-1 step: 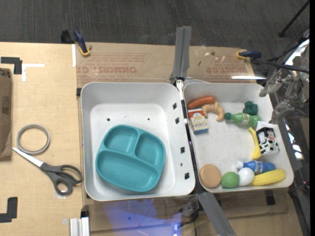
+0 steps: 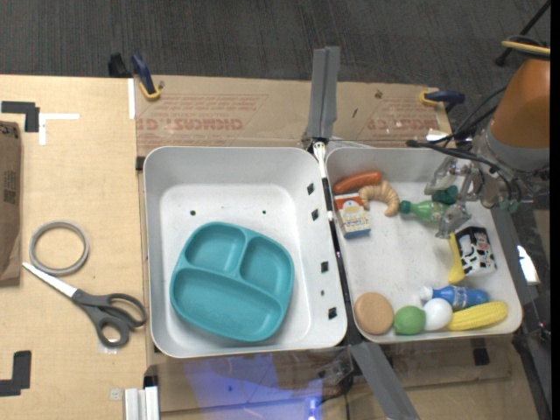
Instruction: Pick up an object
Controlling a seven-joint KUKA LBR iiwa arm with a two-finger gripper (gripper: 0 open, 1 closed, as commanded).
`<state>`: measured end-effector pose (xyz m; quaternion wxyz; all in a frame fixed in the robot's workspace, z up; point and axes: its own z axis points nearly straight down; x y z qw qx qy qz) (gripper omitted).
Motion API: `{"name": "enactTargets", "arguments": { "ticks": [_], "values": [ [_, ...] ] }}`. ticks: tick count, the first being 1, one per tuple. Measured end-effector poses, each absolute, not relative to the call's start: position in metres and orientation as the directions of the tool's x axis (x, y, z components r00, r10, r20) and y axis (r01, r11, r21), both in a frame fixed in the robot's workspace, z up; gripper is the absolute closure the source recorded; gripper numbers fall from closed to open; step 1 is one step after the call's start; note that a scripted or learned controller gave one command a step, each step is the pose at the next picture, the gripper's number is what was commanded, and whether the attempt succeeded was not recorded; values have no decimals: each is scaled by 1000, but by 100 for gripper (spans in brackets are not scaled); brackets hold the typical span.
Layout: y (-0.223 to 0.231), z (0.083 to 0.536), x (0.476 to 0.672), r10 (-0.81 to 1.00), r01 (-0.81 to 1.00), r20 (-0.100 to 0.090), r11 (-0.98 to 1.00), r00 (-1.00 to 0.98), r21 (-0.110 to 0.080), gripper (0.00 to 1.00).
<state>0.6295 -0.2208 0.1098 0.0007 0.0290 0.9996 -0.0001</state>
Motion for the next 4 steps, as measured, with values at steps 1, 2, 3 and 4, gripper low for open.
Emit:
{"name": "enactTargets", "arguments": {
  "ticks": [1,2,3,4],
  "values": [
    [-222,93,589,66,66,-4,998,-998,-1,0],
    [-221,93,550,74,74,-3,997,-997,-1,0],
    [-150,93,543,71,71,-3,997,-997,1,0],
    [-103,93,607,-19,-19,-5,1000,-1000,0,0]
  ]
}}
